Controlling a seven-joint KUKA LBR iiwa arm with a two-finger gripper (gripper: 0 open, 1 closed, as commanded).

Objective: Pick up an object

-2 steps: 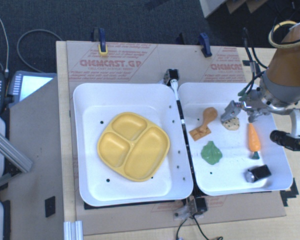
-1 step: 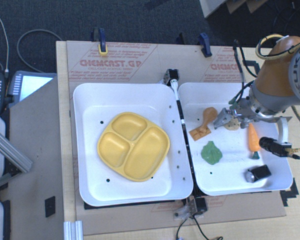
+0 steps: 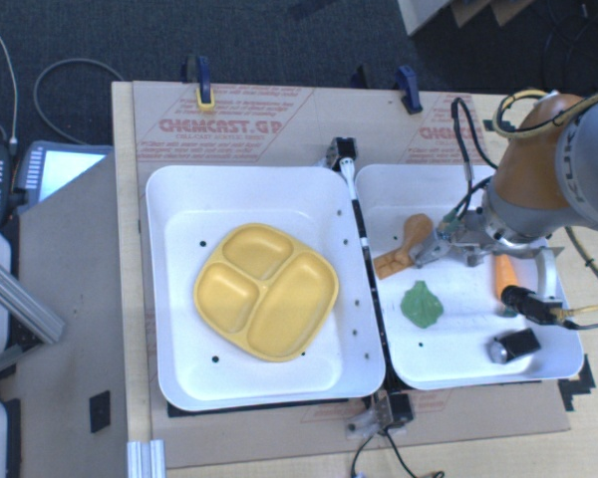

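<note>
Objects for picking lie in the right bin (image 3: 538,366): nearest the camera a black piece (image 3: 514,346), then a green lump (image 3: 422,304), an orange stick (image 3: 504,272), farther back a brown wooden piece (image 3: 407,244). My gripper (image 3: 441,247) hovers beside that wooden piece (probably lining up a grab); I cannot tell its spread. Left bin (image 3: 169,297) holds a yellow divided plate (image 3: 266,292).

The grey arm (image 3: 538,182) reaches in from the right, wrist lowered.
</note>
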